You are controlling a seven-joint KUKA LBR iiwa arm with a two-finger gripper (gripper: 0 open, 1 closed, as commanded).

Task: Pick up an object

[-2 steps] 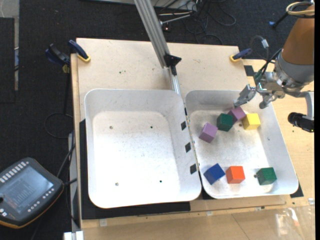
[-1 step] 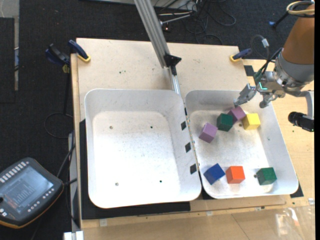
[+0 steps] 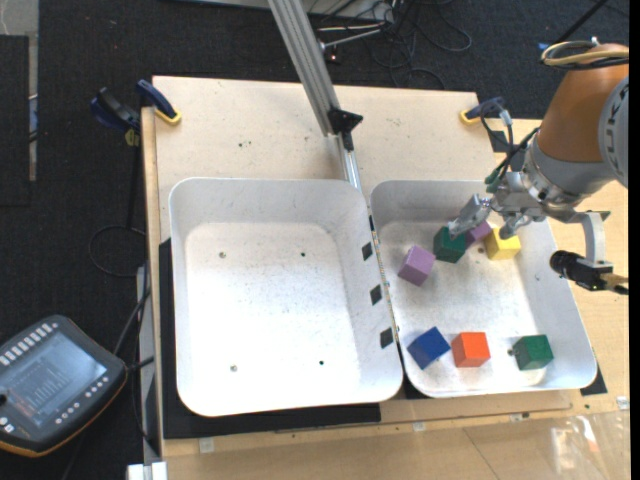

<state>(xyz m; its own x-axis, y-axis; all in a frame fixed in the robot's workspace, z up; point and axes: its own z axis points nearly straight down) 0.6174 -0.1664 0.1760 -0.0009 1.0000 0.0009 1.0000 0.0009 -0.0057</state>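
My gripper (image 3: 492,224) is over the back of the right bin (image 3: 560,313), with the arm reaching in from the right. Its fingers stand apart, so it is open. One fingertip is by a dark green cube (image 3: 450,244) and the other is above a yellow cube (image 3: 503,246). A small purple block (image 3: 481,233) lies between those two cubes, just under the gripper. I cannot tell whether the fingers touch any of them. A lilac cube (image 3: 417,265) sits to the left of this cluster.
Along the right bin's front lie a blue cube (image 3: 428,347), an orange cube (image 3: 470,349) and a green cube (image 3: 532,352). The left bin (image 3: 200,208) sits beside it. A slanted metal pole (image 3: 305,53) rises behind the bins.
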